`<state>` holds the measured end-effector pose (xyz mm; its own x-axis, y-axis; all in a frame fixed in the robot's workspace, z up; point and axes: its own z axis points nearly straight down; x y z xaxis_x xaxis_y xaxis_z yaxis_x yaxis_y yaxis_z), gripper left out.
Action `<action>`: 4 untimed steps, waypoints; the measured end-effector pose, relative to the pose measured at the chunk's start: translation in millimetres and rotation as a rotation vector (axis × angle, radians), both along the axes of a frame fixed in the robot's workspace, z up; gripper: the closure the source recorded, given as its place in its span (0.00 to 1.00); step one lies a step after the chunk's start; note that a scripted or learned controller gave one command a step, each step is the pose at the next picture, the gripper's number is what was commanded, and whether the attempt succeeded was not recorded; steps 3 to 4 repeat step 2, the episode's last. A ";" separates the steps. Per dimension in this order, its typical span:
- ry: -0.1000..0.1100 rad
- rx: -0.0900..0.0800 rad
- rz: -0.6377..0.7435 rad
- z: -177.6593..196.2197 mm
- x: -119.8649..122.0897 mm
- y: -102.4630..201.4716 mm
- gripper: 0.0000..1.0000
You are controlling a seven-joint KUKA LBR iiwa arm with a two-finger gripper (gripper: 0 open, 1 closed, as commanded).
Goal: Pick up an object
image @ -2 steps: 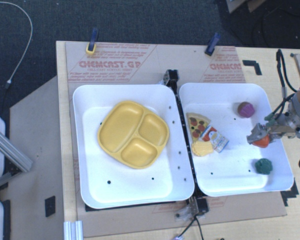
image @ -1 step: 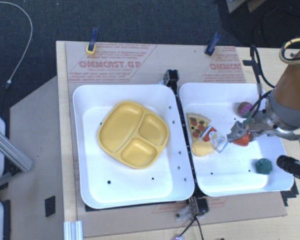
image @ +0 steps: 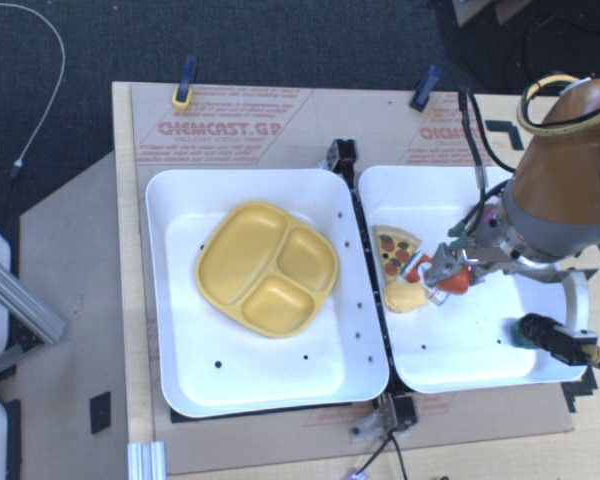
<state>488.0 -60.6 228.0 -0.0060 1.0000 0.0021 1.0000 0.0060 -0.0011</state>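
My gripper (image: 441, 272) hangs low over the left part of the right bin (image: 480, 358). A small red object (image: 459, 282) sits right against it, partly hidden by the gripper's metal. Just left of the gripper lies a toy pizza slice (image: 393, 247) with red and green toppings. A pale yellow rounded piece (image: 405, 297) rests below the slice, touching or nearly touching the gripper's tip. Whether the red object is gripped is unclear from this view.
A yellow divided plate (image: 268, 267) lies in the middle of the left bin (image: 180, 348). A black ridge (image: 368, 268) separates the two bins. The arm's grey and orange body (image: 560, 178) covers the right bin's upper right part.
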 end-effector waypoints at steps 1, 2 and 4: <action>-0.004 -0.001 0.001 9.2 3.4 56.3 1.00; 0.003 0.000 0.001 0.0 -2.9 116.5 1.00; 0.003 0.000 0.001 0.0 -2.9 116.5 1.00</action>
